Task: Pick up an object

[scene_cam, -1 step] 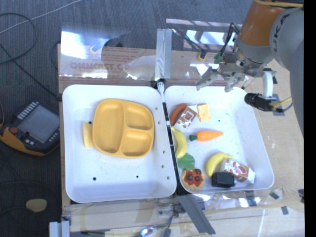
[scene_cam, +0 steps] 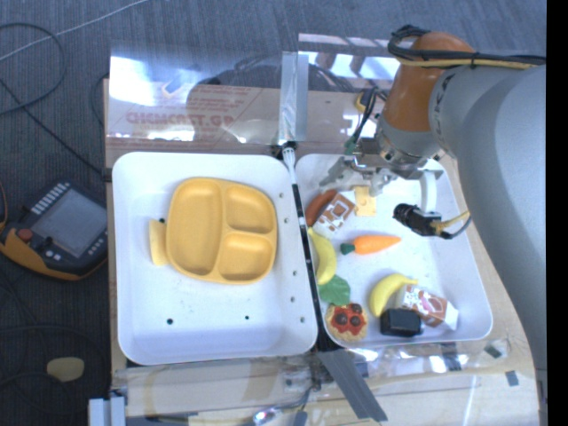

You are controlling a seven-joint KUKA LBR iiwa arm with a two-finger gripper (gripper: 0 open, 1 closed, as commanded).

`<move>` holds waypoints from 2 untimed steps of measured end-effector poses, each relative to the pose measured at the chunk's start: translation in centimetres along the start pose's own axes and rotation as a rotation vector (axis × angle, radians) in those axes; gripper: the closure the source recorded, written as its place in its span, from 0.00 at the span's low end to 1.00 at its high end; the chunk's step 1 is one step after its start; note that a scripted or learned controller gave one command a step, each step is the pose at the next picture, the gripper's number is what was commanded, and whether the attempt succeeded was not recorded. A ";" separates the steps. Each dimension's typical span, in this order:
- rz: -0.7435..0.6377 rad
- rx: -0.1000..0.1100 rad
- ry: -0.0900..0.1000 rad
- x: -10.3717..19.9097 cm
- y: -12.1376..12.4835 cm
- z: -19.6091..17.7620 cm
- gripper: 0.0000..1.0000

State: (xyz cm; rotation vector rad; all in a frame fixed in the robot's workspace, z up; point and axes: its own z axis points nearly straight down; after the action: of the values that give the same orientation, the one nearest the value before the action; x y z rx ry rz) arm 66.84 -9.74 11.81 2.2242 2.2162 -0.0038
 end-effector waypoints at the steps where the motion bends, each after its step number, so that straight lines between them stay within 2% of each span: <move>1: -0.030 -0.043 0.000 -0.3 -2.4 1.4 0.00; 2: -0.030 -0.045 0.004 -0.2 -2.2 0.2 1.00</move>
State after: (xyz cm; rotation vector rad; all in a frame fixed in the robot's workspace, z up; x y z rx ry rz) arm 64.60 -9.93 11.58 2.1695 2.2285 0.0505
